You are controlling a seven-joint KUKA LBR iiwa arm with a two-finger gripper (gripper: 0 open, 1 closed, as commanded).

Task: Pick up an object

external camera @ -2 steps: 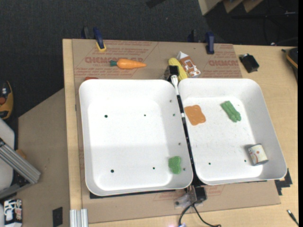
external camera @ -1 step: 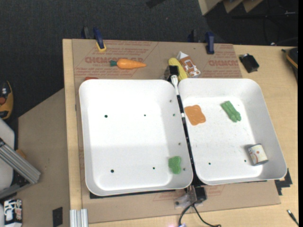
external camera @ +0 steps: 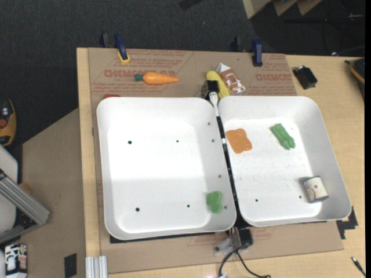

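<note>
Camera view, looking down on the desk (external camera: 324, 80).

Layout, big to small:
- Left bin (external camera: 156, 155): white, shallow. One thing in it, a green lump (external camera: 214, 201) at 5 o'clock, close to the wall it shares with its neighbour.
- Right bin (external camera: 278, 201): three things, well apart from each other.
- Carrot (external camera: 156, 79): lies on the brown board at 12 o'clock from the left bin, outside both bins.
- Orange slab (external camera: 238, 141): right bin, 10 o'clock, flat, just beside the left wall.
- Green block (external camera: 282, 136): right bin, 12 o'clock, long, lying at a slant.
- Small can (external camera: 314, 189): right bin, 4 o'clock, whitish, on its side, near the right wall.
- Yellow piece (external camera: 215, 78) and printed packet (external camera: 232, 81): clustered at 12 o'clock from the seam between the bins, outside them.

Step in hand, as I judge it: the very start. Every candidate lies loose on a bin floor, nothing lifted, no target picked out.

Tool state: cannot tell. Arm pose: cannot tell from this frame.

Next move calls for: choose one thing, come down over it from above, close across its narrow side. Green block looks the fairest target, with free floor all round. Orange slab is flat and near a wall, likely hard to get under. Can may roll. Green lump sits tight in a corner, so little room beside it.
</note>
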